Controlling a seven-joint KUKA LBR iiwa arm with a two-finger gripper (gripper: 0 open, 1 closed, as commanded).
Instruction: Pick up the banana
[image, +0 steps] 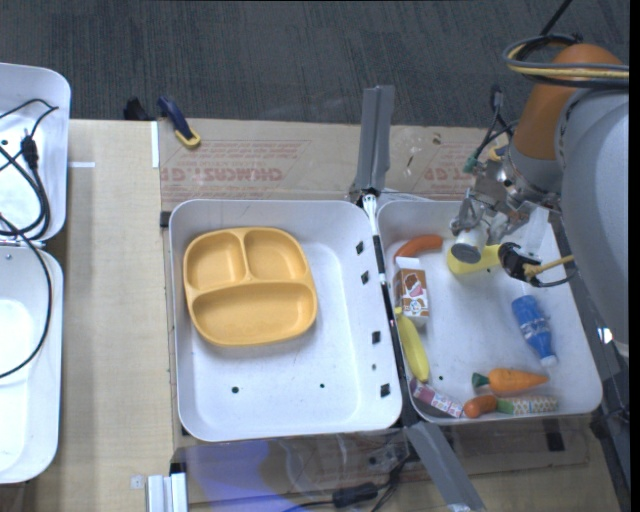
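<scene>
One two-finger gripper (478, 232) is hanging over the upper part of the right white bin (572, 300), below the grey arm's orange band (556, 105); whether it is released or clenched cannot be told from this slant. One yellow rounded toy (470, 258) is lying just beside and below the gripper, apparently resting on the bin floor. One orange-red sausage-shaped piece (419, 245) is lying to its left, near the bin's upper left corner. One small brown-and-white carton (412, 291) is standing below that piece. One yellow banana (412, 345), long and slightly curved, is lying against the right bin's left wall just below the carton, well apart from the gripper. One blue bottle (534, 328) is lying near the right wall. One orange carrot with a green top (512, 380), one small red piece (480, 405) and one pink wrapped bar (436, 400) are lying along the bottom edge. One yellow-orange divided plate (249, 286) is sitting in the left white bin (290, 400).
</scene>
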